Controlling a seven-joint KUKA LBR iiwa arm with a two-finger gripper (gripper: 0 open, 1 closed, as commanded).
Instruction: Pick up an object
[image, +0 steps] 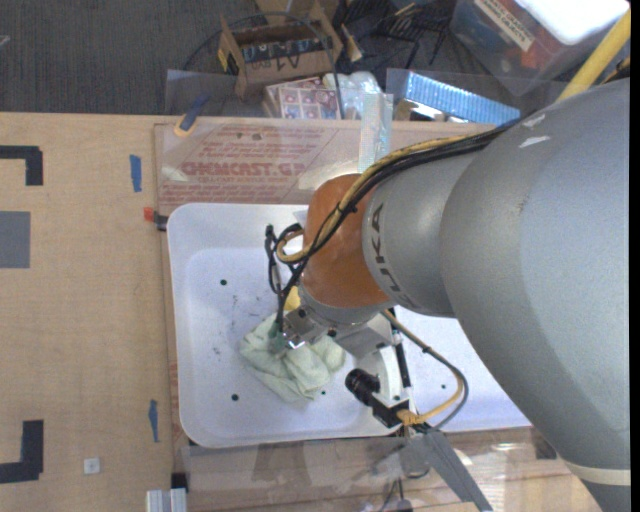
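From my seat at the console, I see the arm (520, 250) reaching in from the right and covering much of the bench, its grey body wide across the upper right and the orange band (340, 250) sitting right over the middle of the white bin (200, 300). Below the band the wrist points down into that bin, and the gripper (291, 338) is down at a crumpled pale green cloth (290, 365) that lies on the bin floor toward its near edge. The gripper's tip touches or presses into the top of the cloth, but the wrist hides how it stands, so I cannot tell whether it has closed on the fabric or not. The cloth rests in a loose heap, flat on the bin, with folds spreading out to the left and below the tip. Black and yellow cables (400, 385) loop off the wrist just right of the cloth. Behind the bin a clear plastic sheet with red lettering (250, 160) lies on the wooden bench (80, 300).
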